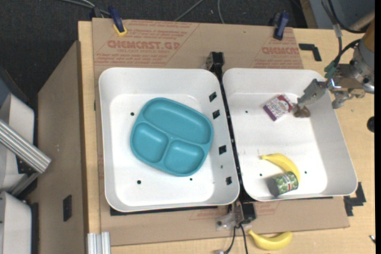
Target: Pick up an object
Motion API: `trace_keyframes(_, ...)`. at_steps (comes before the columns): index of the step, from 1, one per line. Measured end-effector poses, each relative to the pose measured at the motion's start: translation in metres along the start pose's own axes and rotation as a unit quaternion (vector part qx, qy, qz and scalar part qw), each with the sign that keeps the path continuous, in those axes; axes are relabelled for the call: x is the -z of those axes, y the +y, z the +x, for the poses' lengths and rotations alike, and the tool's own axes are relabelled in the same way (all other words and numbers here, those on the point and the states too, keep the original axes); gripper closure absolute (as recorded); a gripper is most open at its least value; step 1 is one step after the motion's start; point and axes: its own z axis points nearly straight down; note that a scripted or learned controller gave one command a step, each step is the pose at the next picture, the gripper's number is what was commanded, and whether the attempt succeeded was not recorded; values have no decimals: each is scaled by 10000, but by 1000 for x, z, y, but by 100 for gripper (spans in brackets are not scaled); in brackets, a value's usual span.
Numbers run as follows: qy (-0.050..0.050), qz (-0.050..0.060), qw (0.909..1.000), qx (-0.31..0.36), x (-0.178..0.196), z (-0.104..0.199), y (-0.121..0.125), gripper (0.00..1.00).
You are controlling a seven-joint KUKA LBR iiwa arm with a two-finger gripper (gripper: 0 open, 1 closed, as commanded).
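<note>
Pincer: mine (pixel 303 109), low in the right bin's (pixel 333 146) far part, its tip touching the purple packet's (pixel 277 107) right end; whether it is open or closed I cannot tell.
Purple packet: flat on the bin floor.
Banana (pixel 282 162): near right, touching the green can (pixel 283 183).
Left bin (pixel 113 146): 1 teal divided plate (pixel 171 136).
Counter (pixel 178 38): cardboard under both bins.

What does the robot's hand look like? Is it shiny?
The gripper is grey metal, a bit shiny, with two thin fingers that end in dark tips. Its wrist is a chunky silver block, and a black cable loops down to it from above.
</note>
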Motion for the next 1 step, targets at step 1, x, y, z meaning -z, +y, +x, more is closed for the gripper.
trace_keyframes(1, 7, 23, 10000, -1, -47, 4, 7, 0)
